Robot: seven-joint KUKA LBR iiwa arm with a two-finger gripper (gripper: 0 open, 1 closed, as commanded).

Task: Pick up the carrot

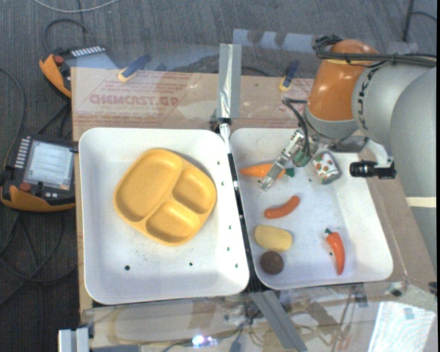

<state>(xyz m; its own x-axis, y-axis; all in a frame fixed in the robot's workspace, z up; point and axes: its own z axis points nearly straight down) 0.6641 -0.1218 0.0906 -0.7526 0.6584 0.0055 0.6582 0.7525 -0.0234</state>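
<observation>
Two shallow white bins sit side by side on the surface. The left bin [103,270] holds a glossy yellow plate [166,195] with three compartments. The right bin [367,262] holds the carrot [257,171] at its upper left, near the wall. The carrot lies roughly crosswise, its tapered tip toward the left bin. The gripper [273,177] hangs at its thick end, fingers slightly spread, touching or just beside it. Below lie a smooth sausage [281,207], a pale potato [273,237], a dark round fruit [271,262] and a red pepper [337,251].
</observation>
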